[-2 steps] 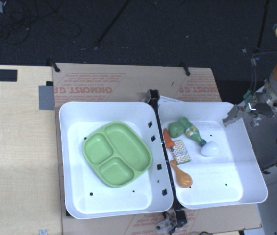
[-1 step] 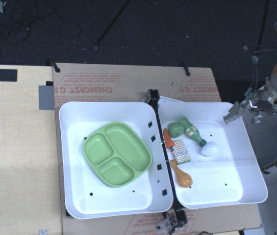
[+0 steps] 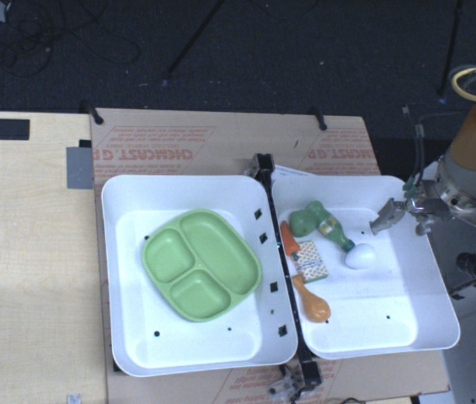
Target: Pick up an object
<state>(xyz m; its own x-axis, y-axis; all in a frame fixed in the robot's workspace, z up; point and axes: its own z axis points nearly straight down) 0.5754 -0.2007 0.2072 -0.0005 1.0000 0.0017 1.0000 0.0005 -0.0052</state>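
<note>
Nearest the lens, the worktop carries two white bins on brown cardboard. Filling much of the left bin is a green divided plate. Over the right bin, at its far right rim, hang the arm's jaws; whether they are open or closed cannot be told, and nothing shows between them. Near that bin's left wall lie a green bottle, an orange drumstick-shaped toy, a small patterned packet and an orange carrot-like piece. A white egg rests just beside the bottle's cap.
</note>
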